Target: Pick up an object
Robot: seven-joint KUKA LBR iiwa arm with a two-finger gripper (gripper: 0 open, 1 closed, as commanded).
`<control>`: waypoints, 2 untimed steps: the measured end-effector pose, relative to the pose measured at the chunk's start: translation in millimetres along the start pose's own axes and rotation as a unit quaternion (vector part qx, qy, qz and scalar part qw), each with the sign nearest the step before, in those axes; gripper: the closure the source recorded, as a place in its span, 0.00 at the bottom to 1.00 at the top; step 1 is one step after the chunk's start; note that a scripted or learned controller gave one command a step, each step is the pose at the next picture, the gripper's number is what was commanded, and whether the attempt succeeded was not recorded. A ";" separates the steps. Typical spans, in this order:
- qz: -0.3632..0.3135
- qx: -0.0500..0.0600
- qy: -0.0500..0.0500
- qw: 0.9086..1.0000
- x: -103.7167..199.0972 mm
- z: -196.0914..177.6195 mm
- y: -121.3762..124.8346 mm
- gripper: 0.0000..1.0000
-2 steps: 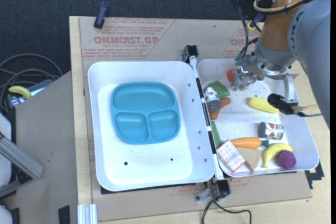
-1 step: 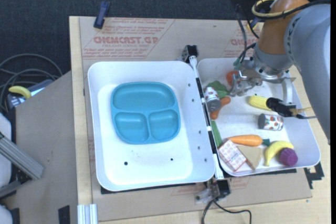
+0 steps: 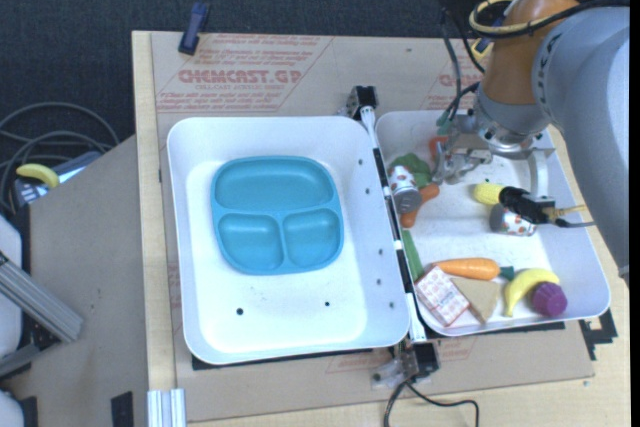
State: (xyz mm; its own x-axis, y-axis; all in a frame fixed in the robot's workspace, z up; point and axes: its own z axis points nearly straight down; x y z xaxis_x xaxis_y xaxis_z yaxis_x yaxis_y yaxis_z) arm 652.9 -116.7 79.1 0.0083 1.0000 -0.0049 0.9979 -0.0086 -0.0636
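- Small carrot is my guess for the pick. It lies in the right bin, upper left part, just below-left of the gripper.
- It is packed in with a green toy and a little can against the divider. All three are touching or nearly so, so any of them could be the target.
- The gripper is low inside the right bin, right beside that cluster. From this angle I can't tell whether it is open or closed, and I see nothing clearly held.
- Step, as I judge it: approach or descent onto the cluster, with the grasp not yet made and no lift.
- Next move calls for centring over one piece only, closing on it, then a straight lift. The carrot lies at a slant, so the wrist should line up across it.
- Risk: the crowded neighbours and the bin wall close by could lead to a nudge or a double grab.
- The rest of the right bin is well apart from the gripper:
  - corn piece to its right
  - long carrot, wafer, tan wedge, banana and purple fruit along the near edge
- The left bin holds a blue divided plate, which plays no part in this step.
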 end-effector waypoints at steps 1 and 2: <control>-0.001 0.000 0.003 1.000 -3.0 0.1 0.3 0.00; -0.001 0.000 0.003 1.000 -3.6 0.1 0.3 0.00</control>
State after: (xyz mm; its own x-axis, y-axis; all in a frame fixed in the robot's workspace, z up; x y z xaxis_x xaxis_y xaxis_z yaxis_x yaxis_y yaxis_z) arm 653.2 -120.3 79.0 0.0069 1.0000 0.0006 0.9979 -0.0068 -0.0641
